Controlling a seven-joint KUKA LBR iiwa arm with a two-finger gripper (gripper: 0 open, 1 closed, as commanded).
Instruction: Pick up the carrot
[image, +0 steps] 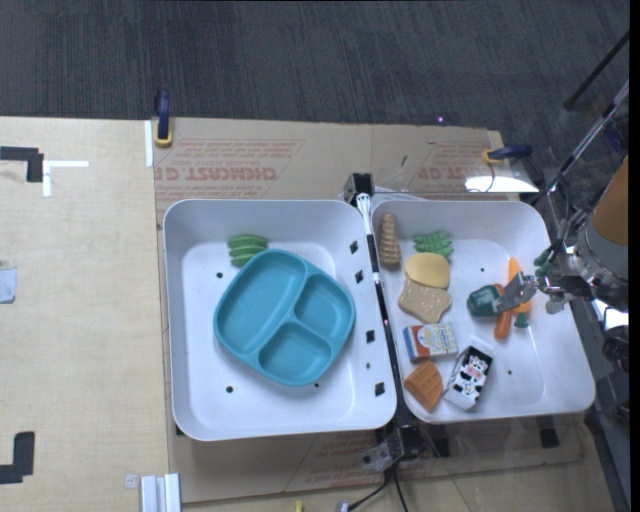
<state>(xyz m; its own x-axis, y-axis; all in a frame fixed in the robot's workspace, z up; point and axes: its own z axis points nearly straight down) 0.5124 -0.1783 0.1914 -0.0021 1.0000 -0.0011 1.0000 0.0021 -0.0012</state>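
Our claw (520, 293) sits low in the right white bin (560, 385), and we cannot tell how it is set; the one orange carrot (509, 310) lies slanted right under it, touching a dark green rounded toy (485, 300). Elsewhere in that bin we count one leafy green piece (433, 242), one yellow-topped bread slice (427, 285), one small carton (431, 341), one waffle wedge (424, 384) and one cow-print box (469, 377). We count one teal three-compartment plate (285, 317) and one green pea pod (247, 246) in the left white bin (190, 330).
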